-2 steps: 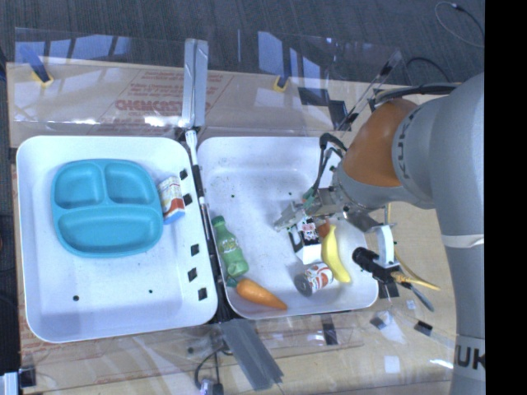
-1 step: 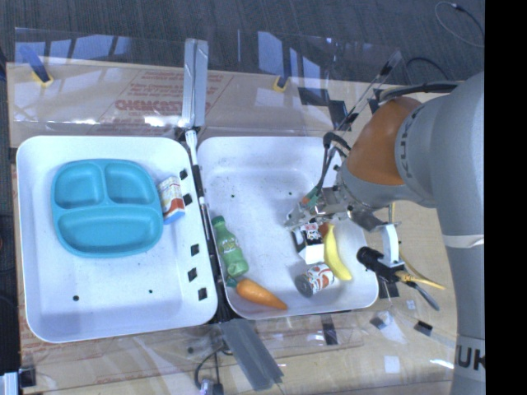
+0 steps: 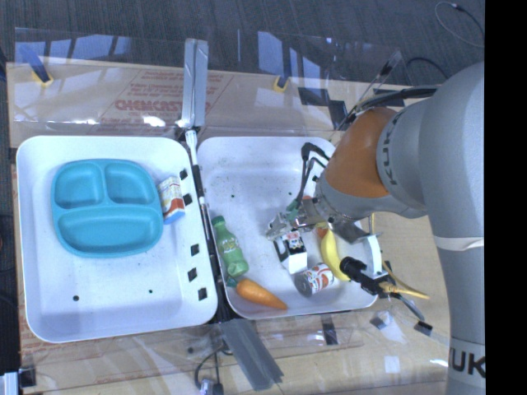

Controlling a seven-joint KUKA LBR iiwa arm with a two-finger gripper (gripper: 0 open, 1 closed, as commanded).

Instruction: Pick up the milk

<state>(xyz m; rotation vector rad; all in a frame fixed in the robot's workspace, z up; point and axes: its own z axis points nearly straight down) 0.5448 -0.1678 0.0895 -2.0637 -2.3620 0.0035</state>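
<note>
The milk (image 3: 295, 252), a small white carton with red and black print, lies in the right bin (image 3: 247, 171) near its front right. My gripper (image 3: 286, 225) hangs low right at the carton's upper left edge, its metal tip touching or nearly touching the carton. The grey arm with its orange band (image 3: 362, 159) reaches in from the right and hides the bin's right wall.
Around the carton lie a yellow banana (image 3: 329, 252), a can (image 3: 316, 279), an orange carrot (image 3: 261, 295) and a green bottle (image 3: 230, 249). The left bin (image 3: 99, 303) holds a blue divided plate (image 3: 105, 206) and a small white, red and blue container (image 3: 171, 198).
</note>
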